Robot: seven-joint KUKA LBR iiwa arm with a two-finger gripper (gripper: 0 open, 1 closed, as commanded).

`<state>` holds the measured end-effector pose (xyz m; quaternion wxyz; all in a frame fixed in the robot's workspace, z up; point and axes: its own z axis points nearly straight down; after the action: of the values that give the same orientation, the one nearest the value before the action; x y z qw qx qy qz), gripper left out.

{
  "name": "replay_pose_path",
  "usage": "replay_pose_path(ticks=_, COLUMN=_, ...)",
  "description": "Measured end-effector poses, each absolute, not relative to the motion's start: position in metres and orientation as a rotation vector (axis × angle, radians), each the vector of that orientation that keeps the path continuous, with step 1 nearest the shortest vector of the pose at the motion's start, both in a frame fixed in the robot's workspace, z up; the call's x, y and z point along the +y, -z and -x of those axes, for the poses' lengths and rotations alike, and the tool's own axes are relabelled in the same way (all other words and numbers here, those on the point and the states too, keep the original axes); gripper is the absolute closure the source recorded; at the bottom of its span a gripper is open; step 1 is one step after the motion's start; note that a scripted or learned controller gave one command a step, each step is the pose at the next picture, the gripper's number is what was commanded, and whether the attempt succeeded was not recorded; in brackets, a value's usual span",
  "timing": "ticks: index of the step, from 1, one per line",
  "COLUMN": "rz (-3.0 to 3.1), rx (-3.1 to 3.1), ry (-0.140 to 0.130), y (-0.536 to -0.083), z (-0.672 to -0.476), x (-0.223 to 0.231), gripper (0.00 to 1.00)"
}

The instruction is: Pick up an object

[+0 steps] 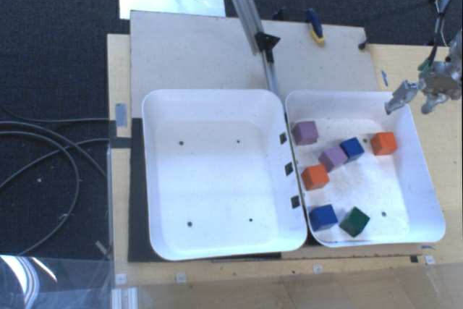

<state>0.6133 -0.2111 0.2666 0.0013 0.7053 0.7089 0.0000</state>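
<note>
Fingers (400,98) parted, gripping nothing, poised over the right bin's (427,177) far right rim. Just below, inside that bin: an orange cube (383,143), then blue (351,148), purple (333,157) and green (354,221) ones.

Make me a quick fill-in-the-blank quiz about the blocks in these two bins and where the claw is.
1. All the blocks lie in the ____ bin.
2. The block count is ____.
3. The green block lies beside a ____ block.
4. The claw hangs over that bin's ____ corner, nearest the orange block.

Missing words: right; seven; blue; upper right
</note>
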Motion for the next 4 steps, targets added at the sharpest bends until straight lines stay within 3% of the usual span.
replay_pose_path(ticks=1, rz=-2.207, rx=2.23, ry=-0.006, y=-0.254, z=-0.675, x=-0.174, gripper=0.0)
replay_pose_path(ticks=2, rz=-2.201, rx=2.23, ry=-0.016, y=-0.371, z=-0.661, x=-0.072, gripper=0.0)
replay_pose_path(ticks=3, rz=-2.204, rx=2.228, ry=-0.016, y=-0.459, z=-0.619, x=-0.02, gripper=0.0)
replay_pose_path(ticks=4, rz=-2.219, rx=2.216, ry=-0.004, y=-0.478, z=-0.614, x=-0.069, gripper=0.0)
